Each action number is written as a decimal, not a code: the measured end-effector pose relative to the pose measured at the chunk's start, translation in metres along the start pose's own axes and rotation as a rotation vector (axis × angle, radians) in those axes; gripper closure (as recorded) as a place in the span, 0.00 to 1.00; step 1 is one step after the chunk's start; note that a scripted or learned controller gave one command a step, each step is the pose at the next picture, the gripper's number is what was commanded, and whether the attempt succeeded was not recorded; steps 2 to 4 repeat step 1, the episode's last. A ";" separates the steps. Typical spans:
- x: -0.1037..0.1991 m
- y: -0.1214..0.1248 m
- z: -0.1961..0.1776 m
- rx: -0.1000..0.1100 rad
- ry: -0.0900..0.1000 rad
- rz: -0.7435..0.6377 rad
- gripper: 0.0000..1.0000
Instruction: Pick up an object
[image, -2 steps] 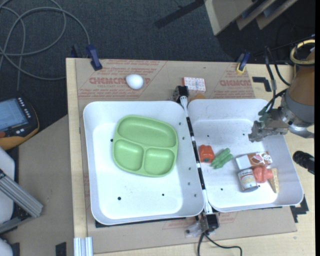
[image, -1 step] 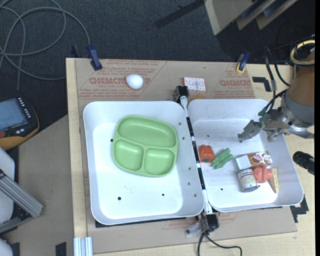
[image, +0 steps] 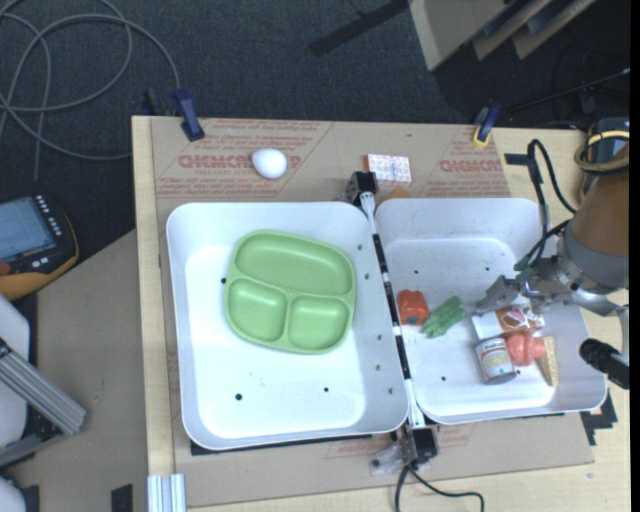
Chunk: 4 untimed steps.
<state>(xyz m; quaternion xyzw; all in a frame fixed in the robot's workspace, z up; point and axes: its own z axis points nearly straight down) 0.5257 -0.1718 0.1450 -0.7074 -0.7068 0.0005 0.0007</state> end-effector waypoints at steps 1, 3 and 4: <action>0.003 -0.008 0.042 -0.025 -0.014 0.001 0.00; 0.003 -0.008 0.042 -0.025 -0.014 0.001 0.00; 0.003 -0.008 0.042 -0.025 -0.014 0.001 0.00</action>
